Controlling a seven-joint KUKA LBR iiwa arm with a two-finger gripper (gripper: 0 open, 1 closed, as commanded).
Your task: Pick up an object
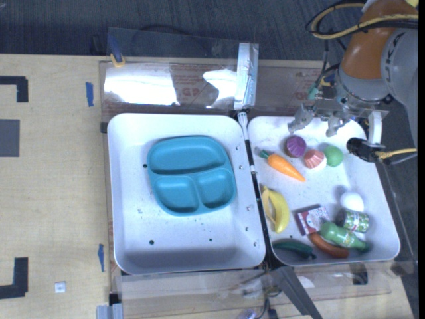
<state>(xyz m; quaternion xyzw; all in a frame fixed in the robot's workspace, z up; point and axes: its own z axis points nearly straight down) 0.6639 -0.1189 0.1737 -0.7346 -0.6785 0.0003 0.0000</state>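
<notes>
A: In the left bin, what sits there?

B: A blue divided plate with three compartments, lying flat near the middle of the white floor. Nothing rests on it.

A: And the right bin?

B: That one holds all the small things. At its far end lie a purple onion, a pink and white ball just right of it, and a green ball right of that. A carrot lies slantwise just near of the onion. Along the left wall is a banana. Toward the near end are a white egg, a small can, a dark red packet, a green bottle lying on top of a sausage, and a dark green pepper at the near edge.

A: Where is the gripper?

B: It hangs over the far end of the right bin, above the onion and the two balls. Its fingers look spread apart with nothing between them.

A: So nothing is picked up?

B: Every object lies on the bin floor.
</notes>
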